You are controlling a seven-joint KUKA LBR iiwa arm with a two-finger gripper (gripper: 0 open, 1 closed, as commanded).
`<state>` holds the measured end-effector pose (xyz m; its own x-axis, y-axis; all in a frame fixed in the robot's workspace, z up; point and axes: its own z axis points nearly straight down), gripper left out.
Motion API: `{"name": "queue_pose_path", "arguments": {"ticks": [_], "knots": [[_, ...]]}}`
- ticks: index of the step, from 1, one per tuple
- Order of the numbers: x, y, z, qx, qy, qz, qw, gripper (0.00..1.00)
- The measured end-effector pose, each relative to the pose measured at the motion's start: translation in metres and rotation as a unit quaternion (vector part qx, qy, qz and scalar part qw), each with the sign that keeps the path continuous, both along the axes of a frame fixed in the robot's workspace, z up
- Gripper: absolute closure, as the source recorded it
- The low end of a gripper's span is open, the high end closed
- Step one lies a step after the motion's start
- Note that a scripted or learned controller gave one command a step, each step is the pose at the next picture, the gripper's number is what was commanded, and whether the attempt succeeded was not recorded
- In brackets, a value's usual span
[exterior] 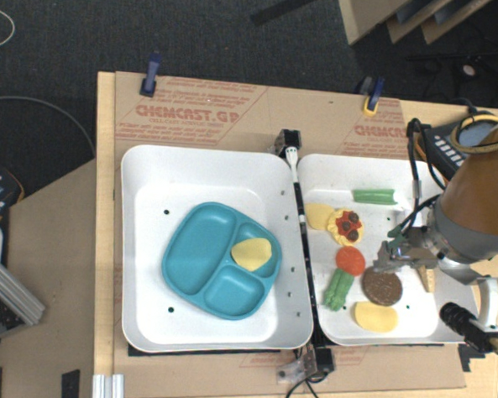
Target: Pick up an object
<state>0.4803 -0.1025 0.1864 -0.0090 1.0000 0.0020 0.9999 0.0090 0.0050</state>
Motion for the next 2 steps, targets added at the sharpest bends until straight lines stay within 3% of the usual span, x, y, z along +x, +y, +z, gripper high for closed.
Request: {"name": "queue_pose_path", "arguments": {"ticks": [1,2], "knots": [[0.048,-0.034,-0.105,-0.0016,0.004,-0.005,1.0,1.0],[0.029,-0.065,-0.047,-0.0031,0.0,-0.006,1.0,1.0]]}}
